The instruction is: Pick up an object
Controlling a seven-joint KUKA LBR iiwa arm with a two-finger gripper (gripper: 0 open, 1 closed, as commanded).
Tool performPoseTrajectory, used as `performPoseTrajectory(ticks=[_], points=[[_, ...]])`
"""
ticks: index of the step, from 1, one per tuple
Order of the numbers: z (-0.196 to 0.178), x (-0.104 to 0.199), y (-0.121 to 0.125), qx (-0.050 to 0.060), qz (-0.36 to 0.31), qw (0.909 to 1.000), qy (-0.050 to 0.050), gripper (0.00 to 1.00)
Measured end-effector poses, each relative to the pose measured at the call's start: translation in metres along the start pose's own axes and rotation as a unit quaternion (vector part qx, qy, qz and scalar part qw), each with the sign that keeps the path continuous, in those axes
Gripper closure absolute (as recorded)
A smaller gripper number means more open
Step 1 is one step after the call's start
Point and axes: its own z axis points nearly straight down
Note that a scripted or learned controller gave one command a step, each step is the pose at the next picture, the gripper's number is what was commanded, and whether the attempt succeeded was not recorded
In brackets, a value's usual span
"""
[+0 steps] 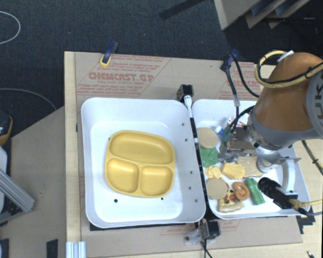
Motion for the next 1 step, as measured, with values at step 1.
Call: performPoseTrajectory(ticks=[1], points=[[0.0013,-0.004,0.0014,0.0,0.001,1.0,0.0,1.0]])
